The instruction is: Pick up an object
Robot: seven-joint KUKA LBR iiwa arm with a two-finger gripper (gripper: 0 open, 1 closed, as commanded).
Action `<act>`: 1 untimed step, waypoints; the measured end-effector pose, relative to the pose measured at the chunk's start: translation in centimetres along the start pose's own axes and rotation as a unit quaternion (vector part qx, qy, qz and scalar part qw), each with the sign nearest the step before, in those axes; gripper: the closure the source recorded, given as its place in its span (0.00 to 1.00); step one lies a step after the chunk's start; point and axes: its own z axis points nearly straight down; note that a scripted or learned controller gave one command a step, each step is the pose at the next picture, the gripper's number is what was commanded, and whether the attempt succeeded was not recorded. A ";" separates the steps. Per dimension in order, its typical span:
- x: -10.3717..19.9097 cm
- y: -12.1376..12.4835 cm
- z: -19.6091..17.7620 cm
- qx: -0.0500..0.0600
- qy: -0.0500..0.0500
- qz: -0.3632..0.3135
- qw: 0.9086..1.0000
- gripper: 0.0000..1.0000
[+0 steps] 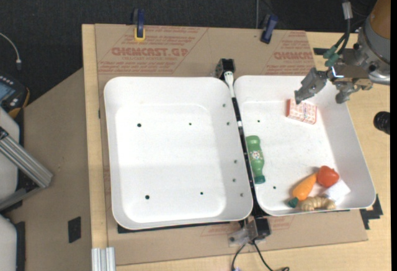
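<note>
The pink patterned card lies flat near the far end of the right bin, just below my left fingertip. My gripper hangs above it with fingers spread wide, nothing between them, my wrist reaching in from the right edge where most of my arm is cut off. Nearer the front sit a green bottle, an orange carrot, a red tomato and a tan piece too small to identify.
</note>
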 end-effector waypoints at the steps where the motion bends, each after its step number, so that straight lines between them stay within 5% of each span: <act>1: 7.0 -1.5 -4.5 0.000 0.001 -0.002 1.000 0.00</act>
